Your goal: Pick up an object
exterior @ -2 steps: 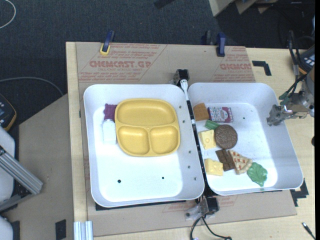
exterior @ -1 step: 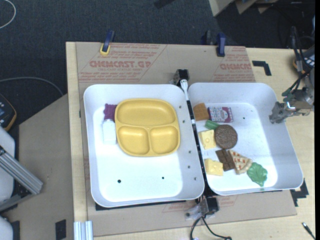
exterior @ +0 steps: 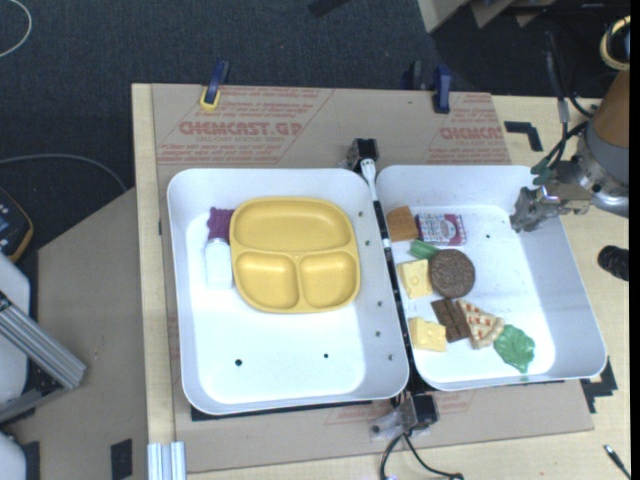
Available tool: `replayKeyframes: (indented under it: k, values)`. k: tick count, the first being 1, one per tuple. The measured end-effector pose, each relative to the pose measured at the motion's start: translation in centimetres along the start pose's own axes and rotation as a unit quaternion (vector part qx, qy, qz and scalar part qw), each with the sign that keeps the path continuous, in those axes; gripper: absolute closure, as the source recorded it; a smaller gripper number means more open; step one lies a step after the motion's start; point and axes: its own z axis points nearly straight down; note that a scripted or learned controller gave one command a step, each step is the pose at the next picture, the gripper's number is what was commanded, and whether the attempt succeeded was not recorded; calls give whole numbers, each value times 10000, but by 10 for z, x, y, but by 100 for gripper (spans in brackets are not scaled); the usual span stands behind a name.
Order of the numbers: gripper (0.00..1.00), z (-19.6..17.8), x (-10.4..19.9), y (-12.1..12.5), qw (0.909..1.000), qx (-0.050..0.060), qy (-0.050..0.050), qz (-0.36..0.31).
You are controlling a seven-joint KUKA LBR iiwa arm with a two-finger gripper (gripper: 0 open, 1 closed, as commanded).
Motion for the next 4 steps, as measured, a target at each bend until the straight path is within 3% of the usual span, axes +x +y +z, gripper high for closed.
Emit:
replayKeyframes:
  k: [3,4]
  values:
    - [100,-9,169,63,10000,0,8,-3]
    - [100,10,208,85,10000,6,3,7]
